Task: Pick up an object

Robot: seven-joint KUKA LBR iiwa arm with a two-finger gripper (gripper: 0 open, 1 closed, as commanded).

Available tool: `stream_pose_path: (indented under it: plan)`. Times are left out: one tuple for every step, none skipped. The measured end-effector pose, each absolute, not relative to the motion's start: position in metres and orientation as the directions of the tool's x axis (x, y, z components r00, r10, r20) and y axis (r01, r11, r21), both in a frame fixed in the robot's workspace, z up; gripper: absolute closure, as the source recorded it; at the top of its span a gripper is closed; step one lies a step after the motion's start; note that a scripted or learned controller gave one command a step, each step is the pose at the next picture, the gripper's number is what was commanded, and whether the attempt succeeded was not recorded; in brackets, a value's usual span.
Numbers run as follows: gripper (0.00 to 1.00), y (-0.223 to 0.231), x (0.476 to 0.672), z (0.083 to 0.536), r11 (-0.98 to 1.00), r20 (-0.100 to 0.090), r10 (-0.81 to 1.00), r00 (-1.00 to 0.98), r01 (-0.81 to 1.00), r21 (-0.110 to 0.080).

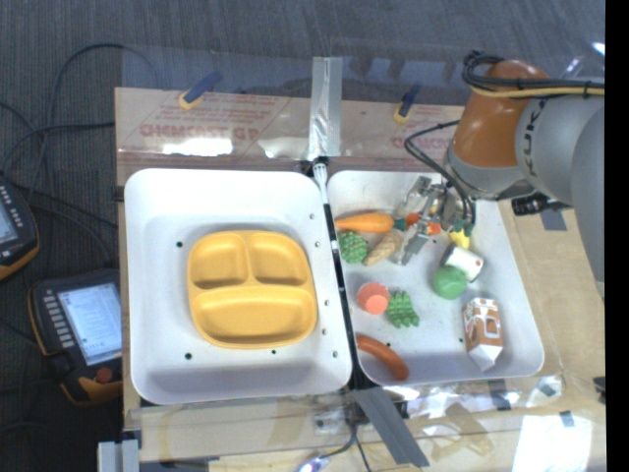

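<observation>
The right bin [521,308] holds several toy foods: an orange carrot [364,222], a green piece [352,248], a beige bread piece [383,252], a pink round piece [372,298], a green broccoli [402,309], a green ball [450,282], a white-and-yellow item [464,260], a small milk carton [482,328] and a red sausage [381,355]. My gripper [421,226] reaches down into the upper middle of that bin, its metal fingers just right of the carrot and over the bread piece. Nothing shows clearly between the fingers.
A yellow divided plate [254,286] lies in the left bin [157,254]. The divider between the bins [334,273] runs just left of the carrot. Cables and handheld screens [79,323] lie off the bench to the left.
</observation>
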State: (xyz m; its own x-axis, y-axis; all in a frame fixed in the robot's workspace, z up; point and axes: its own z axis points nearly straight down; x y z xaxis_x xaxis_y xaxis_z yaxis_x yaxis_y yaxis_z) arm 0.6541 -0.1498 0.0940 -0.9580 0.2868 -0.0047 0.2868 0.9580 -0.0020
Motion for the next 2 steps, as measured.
stream_pose_path:
  plan:
    - [0.00, -0.226, 0.599, 0.091, 0.983, -0.014, 0.181, -0.983, 0.181, -0.003]
    - [1.00, -0.225, 0.601, 0.102, 0.984, -0.021, 0.180, -0.983, 0.180, -0.006]
